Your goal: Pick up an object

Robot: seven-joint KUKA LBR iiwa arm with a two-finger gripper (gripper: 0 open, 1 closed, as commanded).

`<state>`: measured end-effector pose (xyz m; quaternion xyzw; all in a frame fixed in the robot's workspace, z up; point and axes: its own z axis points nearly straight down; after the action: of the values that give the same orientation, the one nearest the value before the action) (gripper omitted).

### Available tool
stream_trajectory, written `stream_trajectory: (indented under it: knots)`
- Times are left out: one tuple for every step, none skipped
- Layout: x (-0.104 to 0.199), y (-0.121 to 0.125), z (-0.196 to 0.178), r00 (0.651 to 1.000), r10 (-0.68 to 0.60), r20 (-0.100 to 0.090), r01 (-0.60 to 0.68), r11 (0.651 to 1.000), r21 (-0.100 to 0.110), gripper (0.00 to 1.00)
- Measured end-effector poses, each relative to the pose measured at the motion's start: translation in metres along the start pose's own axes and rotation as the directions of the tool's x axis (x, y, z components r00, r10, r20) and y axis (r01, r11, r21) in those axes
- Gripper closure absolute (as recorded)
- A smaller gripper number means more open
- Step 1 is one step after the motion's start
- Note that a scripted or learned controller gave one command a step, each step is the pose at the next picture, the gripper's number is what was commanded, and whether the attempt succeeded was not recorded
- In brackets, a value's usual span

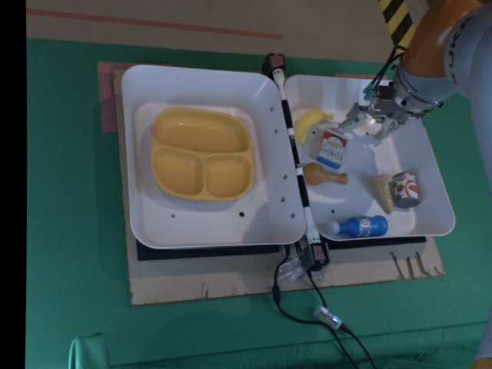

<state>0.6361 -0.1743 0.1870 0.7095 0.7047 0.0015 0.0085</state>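
Arm: the grey KUKA arm with the orange band [442, 21] reaches in from the upper right, its wrist bent down over the far part of the right bin.
Gripper: the two-finger gripper [367, 123] hangs low over the right bin, its two fingers spread apart, with nothing between them; it is just right of the carton and banana.
Bench: a green-covered bench [69, 206] bears a brown cardboard sheet [231, 283] under both bins.
Left bin: the shallow white left bin [154, 229] holds one yellow plastic tray with three compartments [201, 153], lying flat near its middle.
Right bin: the shallow white right bin [434, 206] holds the loose small things.
Banana: a yellow toy banana [309, 121] lies at the bin's left side, near the divider.
Carton: a small white, red and blue carton [330, 148] lies tilted, just below the banana and touching it.
Drumstick: a brown toy chicken drumstick [324, 176] lies just below the carton.
Bottle: a small blue bottle with a white cap [360, 227] lies on its side near the front wall.
Cone: a beige ice-cream cone [383, 191] lies beside a small grey and red can [405, 188], touching it, at the right.
Cable: a black cable [323, 317] runs from the strip between the bins [296, 160] across the bench front.
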Motion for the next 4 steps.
stream_trajectory:
  knots:
    - [-0.005, 0.003, -0.018, 1.0, 0.007, 0.009, -0.007, 1.0, -0.017, 1.0]
    - [0.068, 0.027, -0.072, 1.0, -0.003, -0.006, 0.003, 1.0, -0.002, 1.0]
    - [0.068, 0.027, -0.072, 1.0, -0.002, -0.006, 0.002, 1.0, -0.001, 0.0]
    - [0.075, 0.016, -0.022, 1.0, -0.001, -0.004, 0.001, 1.0, -0.02, 0.0]
